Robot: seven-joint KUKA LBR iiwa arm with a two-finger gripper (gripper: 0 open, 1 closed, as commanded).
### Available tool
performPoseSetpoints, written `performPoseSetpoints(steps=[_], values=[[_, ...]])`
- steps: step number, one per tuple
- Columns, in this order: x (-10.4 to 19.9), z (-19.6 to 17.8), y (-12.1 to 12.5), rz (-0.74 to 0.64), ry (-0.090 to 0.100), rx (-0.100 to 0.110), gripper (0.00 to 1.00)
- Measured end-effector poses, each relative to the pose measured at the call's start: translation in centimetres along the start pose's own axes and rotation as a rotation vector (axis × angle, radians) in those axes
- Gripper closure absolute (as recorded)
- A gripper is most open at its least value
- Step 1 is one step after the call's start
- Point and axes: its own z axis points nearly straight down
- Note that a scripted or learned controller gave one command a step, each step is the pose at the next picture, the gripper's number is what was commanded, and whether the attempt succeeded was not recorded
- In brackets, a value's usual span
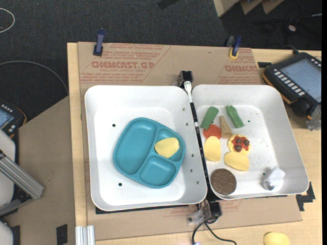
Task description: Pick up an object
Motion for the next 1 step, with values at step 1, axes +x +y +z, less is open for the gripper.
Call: performPoseSetpoints(steps=[1], values=[[4.89,-13.48,6.29,-0.015,-0.006,-0.031,1.0]])
